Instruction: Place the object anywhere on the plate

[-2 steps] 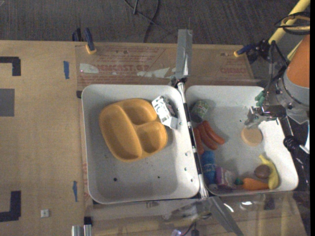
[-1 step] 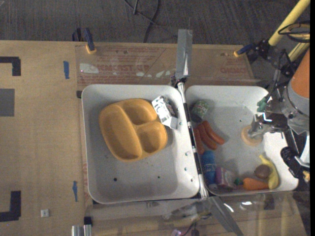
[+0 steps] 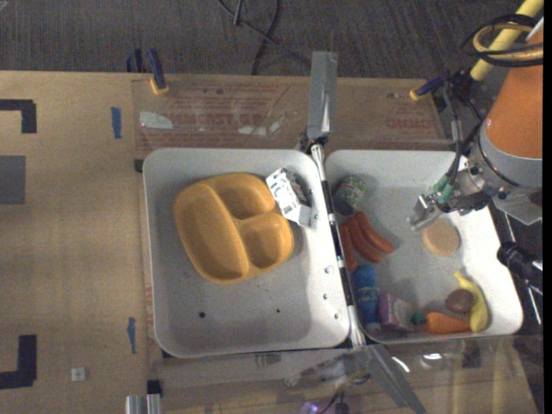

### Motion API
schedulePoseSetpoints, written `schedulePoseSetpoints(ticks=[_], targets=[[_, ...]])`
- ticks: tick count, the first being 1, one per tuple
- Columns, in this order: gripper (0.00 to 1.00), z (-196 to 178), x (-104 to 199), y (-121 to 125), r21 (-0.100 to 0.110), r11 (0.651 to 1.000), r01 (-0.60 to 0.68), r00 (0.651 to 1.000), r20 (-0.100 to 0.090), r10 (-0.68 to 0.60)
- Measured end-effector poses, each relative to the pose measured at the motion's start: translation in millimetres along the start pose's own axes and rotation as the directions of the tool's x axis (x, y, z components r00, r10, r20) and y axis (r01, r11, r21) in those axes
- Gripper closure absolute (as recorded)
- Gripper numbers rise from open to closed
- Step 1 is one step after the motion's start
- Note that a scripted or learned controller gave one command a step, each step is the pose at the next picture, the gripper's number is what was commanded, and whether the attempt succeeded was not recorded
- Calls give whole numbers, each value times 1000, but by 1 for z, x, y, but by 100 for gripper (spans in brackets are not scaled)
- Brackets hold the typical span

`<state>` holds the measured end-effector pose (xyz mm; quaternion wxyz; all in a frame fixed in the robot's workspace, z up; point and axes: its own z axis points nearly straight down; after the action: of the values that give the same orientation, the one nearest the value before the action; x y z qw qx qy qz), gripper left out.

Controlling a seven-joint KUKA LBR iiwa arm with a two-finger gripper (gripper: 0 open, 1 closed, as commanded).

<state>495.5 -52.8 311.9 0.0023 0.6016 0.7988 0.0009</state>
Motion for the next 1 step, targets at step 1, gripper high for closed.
schedulePoseSetpoints(ticks=[1], targets=[[100, 5, 41, 70, 2, 920, -392, 920, 0, 392]])
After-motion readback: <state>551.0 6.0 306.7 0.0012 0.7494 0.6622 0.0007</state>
